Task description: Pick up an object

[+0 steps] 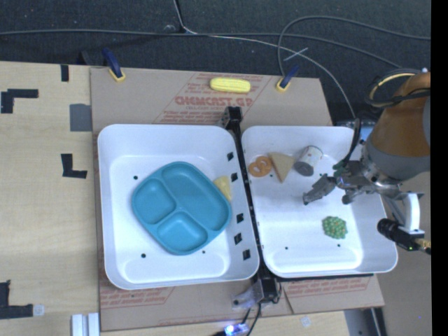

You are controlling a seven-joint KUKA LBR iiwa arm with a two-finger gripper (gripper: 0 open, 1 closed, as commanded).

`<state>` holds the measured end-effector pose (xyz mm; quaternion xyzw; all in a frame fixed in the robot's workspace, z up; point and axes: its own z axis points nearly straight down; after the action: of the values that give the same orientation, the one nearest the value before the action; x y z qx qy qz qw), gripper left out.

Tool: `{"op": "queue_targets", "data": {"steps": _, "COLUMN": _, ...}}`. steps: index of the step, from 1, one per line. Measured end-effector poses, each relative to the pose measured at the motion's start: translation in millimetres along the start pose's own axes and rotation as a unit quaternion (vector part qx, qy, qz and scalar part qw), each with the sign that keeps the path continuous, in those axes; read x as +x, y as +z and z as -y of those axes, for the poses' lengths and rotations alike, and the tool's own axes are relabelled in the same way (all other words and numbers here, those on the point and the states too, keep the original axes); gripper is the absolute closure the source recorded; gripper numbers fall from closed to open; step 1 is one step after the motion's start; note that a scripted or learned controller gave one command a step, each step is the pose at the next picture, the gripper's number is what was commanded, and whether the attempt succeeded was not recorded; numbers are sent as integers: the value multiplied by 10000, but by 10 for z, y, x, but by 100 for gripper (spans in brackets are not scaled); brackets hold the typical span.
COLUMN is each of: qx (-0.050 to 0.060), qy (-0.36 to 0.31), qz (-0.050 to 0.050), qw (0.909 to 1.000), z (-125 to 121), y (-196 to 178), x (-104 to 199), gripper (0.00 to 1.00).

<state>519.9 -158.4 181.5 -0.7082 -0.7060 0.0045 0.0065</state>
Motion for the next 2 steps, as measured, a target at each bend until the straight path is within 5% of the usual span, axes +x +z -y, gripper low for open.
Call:
{"op": "queue_targets", "data": {"steps": 1, "qx": -67, "qy": -21, "qz": 12, "qw": 10000, "z": -33, "y": -73, "x": 5, "gripper": 0}}
{"op": "queue_targets", "data": {"steps": 2, "qx": -45, "qy": -16, "qz": 10, "qw": 10000, "z": -8, "y": 551, "x": -48, "gripper": 0}}
